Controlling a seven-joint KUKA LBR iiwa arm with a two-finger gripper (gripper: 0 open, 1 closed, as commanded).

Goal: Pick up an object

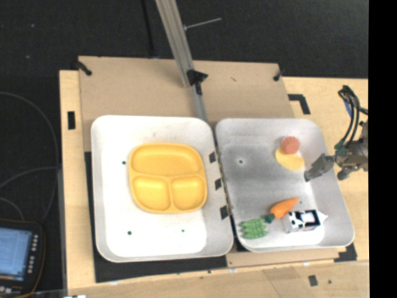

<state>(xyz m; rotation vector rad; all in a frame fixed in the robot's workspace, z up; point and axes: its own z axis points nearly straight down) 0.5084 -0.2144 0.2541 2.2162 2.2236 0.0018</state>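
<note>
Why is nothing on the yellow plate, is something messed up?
Nothing looks broken or spilled. The yellow plate lies flat in the left bin. The toys, a carrot, green piece and black-and-white box, lie loose in the right bin.

Tan bench (173,85), bearing two shallow white bins side by side: left bin (111,228), right bin (260,141), edges touching at the middle.

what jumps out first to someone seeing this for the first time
The bright yellow divided tray sits in the middle of the left bin. In the right bin, an orange carrot lies near the front edge beside a black-and-white box. The gripper hovers at that bin's right rim.
</note>
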